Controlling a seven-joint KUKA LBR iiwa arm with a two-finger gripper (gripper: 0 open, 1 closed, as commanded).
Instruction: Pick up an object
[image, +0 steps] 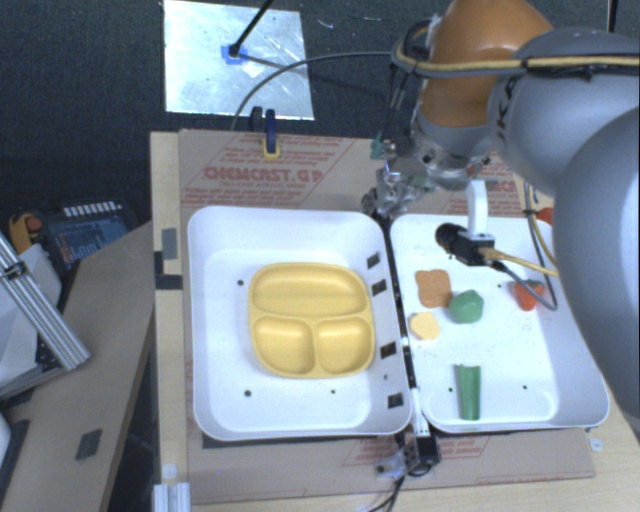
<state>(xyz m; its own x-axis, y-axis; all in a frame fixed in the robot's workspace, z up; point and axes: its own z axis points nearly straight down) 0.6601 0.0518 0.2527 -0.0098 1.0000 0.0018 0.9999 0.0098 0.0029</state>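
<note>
1. Two shallow white bins sit side by side on the counter (165, 330): the left bin (215, 330) in the middle of the frame, the right bin (560, 385) at centre right.
2. The left bin holds one thing, a yellow tray (305, 318) with three compartments: one long one across its upper part and two smaller ones below.
3. The right bin holds five loose things.
4. One brown flat piece (433, 287) lies near the bin's left wall; one pale yellow disc (425, 325) lies just below it.
5. One green round object (466, 305) lies just to the right of those two.
6. One green stick (467, 391) lies apart from them near the bin's lower edge, pointing up and down the frame.
7. One orange-red object (527, 295) lies at the right side of the bin, partly hidden by the arm.
8. One grey arm (580, 130) with an orange band comes in from the upper right of the frame. Its jaws are at the upper edge of the bins, over the seam between them; I cannot tell whether they are wide or narrow.
9. One black and white part (470, 238) hangs from the arm over the upper part of the right bin.
</note>
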